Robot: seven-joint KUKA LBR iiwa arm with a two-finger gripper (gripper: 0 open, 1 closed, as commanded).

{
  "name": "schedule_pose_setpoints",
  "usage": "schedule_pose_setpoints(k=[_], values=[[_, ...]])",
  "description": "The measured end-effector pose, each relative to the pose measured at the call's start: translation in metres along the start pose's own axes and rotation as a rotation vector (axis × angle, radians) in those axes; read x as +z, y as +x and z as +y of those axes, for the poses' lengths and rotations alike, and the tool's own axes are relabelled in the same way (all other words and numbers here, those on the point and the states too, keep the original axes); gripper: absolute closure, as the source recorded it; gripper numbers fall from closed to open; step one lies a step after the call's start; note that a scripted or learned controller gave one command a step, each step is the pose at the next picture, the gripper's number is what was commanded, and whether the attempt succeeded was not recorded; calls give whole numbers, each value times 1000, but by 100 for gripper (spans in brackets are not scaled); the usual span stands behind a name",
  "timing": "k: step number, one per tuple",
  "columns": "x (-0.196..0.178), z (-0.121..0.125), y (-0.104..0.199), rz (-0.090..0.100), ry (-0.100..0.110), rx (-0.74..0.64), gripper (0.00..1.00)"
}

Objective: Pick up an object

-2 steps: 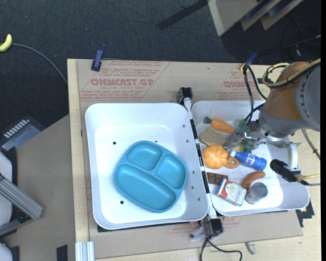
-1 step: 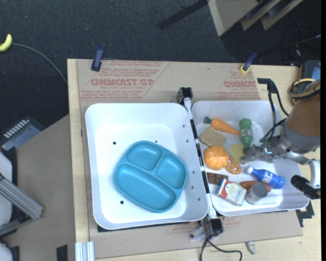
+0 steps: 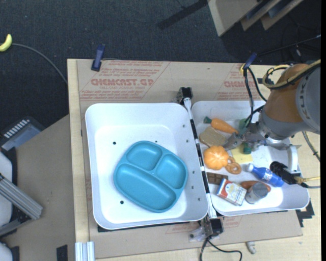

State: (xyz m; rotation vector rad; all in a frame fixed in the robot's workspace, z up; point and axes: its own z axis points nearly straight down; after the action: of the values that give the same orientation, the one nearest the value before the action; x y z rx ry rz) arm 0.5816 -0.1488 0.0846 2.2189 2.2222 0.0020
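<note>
We see a dark carpeted floor (image 3: 46, 25) around the pale wooden bench (image 3: 81, 153), a yellow-tipped cable (image 3: 35, 51) trailing across it, and light wooden furniture (image 3: 254, 15) at the top.

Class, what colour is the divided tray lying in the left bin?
Light blue; the divided tray shows best in the camera view, from above.

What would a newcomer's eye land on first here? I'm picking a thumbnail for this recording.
The big blue divided plate lying alone in the left bin draws the eye first. Next comes the clutter in the right bin, where a round orange sits near the dividing edge and a carrot lies toward the far side. The grey arm reaches in from the right, its pincer low among those things.
</note>
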Motion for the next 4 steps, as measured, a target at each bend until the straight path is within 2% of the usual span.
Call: schedule_pose_setpoints(k=[1,2,3,4], values=[[0,-35,15,0,3,2,0],[-4,-58,31,-14,-11,10,0],[-42,15,41,0,0,1,0],[-10,68,13,1,10,1,0]])
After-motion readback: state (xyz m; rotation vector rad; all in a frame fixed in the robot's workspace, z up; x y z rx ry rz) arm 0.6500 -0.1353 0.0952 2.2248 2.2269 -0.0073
